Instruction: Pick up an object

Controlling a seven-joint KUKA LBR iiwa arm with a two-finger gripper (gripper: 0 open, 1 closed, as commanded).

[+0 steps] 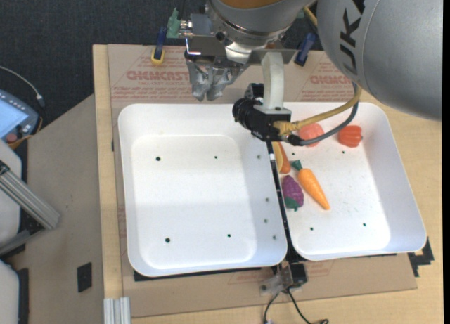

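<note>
The metal end effector (209, 85) hangs above the left white bin's (140, 196) back edge; I cannot tell its grip.

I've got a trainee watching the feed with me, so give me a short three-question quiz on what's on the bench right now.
1. True or false: the toy food lies in the left bin.
2. Which item lies nearest the divider between the bins: (a) the purple item, (b) the red pepper, (c) the carrot?
3. Fill in: the gripper hangs above the ___ edge of the bins.

Key: 1 false, it lies in the right bin. 2 (a). 3 far.
</note>
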